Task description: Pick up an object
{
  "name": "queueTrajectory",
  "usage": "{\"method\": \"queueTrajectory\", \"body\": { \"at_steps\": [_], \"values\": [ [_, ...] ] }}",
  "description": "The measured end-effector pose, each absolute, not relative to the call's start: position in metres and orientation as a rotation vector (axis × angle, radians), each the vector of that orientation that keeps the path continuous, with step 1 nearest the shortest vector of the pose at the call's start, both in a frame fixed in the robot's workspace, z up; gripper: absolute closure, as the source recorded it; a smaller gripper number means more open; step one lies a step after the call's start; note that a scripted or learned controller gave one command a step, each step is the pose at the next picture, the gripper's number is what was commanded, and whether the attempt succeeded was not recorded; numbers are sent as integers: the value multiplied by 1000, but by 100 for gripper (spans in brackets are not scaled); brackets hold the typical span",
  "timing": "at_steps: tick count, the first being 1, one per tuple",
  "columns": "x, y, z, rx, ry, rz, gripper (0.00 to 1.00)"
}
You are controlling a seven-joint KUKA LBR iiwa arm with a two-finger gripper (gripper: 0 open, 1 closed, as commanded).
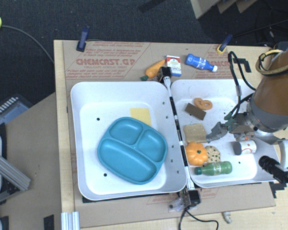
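KUKA arm at the bench, seen from above

The arm (273, 102) enters at three o'clock: a broad orange band over a rounded grey wrist housing, black cables looping beside it toward twelve o'clock, and a dark grey metal gripper (220, 130) of angular links, with a small white-and-grey fitting beneath.

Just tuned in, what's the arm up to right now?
The arm has reached into the right bin, and its gripper hangs low beside the tan square, with nothing visibly between its fingers. Nearby lie an orange pumpkin, a cookie, a green bottle, a brown block and a pretzel. The left bin holds a blue divided plate and a yellow slice. Nothing is picked yet.
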State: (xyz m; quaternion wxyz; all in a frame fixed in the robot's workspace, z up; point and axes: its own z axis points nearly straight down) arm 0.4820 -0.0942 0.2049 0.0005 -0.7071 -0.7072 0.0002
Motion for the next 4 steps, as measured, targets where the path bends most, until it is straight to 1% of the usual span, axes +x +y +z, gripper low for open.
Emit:
{"method": "queueTrajectory", "body": {
  "at_steps": [1,2,3,4],
  "values": [
    [540,-96,91,-2222,-2222,-2,0],
    [642,-108,85,-2221,-2221,2,0],
    [642,-108,95,-2222,-2223,0,100],
    [581,-94,210,-2223,-2224,-2,100]
  ]
}}
